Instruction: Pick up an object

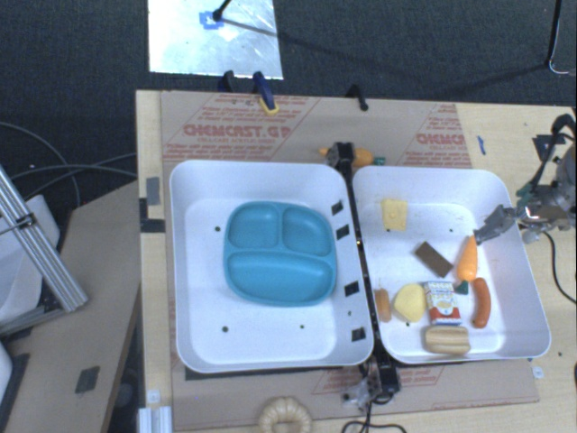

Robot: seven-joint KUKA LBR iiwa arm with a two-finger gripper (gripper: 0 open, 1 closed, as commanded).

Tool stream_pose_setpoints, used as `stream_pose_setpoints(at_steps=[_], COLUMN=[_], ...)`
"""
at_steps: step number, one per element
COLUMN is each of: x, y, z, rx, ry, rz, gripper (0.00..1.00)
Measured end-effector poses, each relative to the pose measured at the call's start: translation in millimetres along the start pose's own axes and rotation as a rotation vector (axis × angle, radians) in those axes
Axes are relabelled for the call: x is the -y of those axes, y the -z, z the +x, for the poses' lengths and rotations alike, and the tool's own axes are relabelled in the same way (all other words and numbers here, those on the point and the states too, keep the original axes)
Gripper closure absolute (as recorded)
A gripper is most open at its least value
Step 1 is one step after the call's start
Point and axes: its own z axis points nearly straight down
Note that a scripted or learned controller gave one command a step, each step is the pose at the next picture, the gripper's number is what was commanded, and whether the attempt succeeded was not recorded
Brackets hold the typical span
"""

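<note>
Claw state cannot be determined. Descend vertically onto the carrot just below-left of it, avoiding the sausage beyond.

Dark carpet floor all around the bench, with a shiny metal sheet lying past its far edge. Black cables snake off the left side near an aluminium frame. Bench top's tan board.
</note>
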Motion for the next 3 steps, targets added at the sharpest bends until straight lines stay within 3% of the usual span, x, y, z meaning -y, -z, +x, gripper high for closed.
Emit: stream_pose_setpoints(at_steps=[1,3], x=[-2.4,5.5], y=[7.1,-103.4], z=[0.7,-4.9], rx=[0.003,0.003], ry=[0.004,0.002], rz=[-0.012,-0.013], gripper=[0.0,0.0])
